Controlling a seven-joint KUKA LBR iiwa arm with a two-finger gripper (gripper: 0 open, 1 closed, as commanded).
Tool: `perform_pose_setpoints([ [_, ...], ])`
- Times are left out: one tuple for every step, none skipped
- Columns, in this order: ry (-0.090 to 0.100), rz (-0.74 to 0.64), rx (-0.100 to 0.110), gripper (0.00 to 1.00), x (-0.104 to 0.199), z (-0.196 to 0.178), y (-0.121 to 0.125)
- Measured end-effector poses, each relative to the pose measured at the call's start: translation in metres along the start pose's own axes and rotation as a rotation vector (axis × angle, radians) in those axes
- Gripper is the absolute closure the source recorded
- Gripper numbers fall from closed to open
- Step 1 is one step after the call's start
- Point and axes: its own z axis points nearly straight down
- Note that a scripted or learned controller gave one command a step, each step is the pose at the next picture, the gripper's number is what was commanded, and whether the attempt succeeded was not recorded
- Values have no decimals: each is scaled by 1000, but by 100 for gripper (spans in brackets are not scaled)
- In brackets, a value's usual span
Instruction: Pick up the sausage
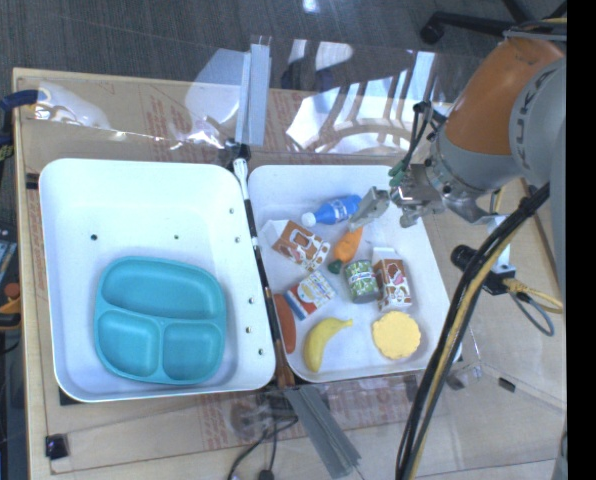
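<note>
- Looking down on the bench, the job seems to be just starting. Nothing has been picked up yet.
- The sausage [284, 322] is a thin reddish thing. It lies flat in the right bin [430, 250], tight against that bin's left wall, near the front.
- A banana [323, 340] lies just beside the sausage, on its right. A small snack packet [314, 289] sits close above it.
- The gripper [390, 202] hangs over the back of the right bin, near a blue bottle [336, 209] and a little carrot [348, 245]. It is well apart from the sausage.
- I cannot tell if the gripper is wide or narrow. Nothing can be seen held in it.
- The left bin [70, 190] has a teal tray [161, 318] in it.
- What is left, I think: the arm must move over to the sausage, go down, grab it, and lift it up. The wall and the banana are very close, so the grab could be tricky.
</note>
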Motion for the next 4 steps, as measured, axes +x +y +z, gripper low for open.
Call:
perform_pose_setpoints([
  [1, -301, 0, 0, 14, 97, -60],
  [-18, -443, -18, 0, 55, 133, -75],
  [-23, -529, -22, 0, 81, 136, -95],
  [-15, -537, -16, 100, 83, 127, -96],
])
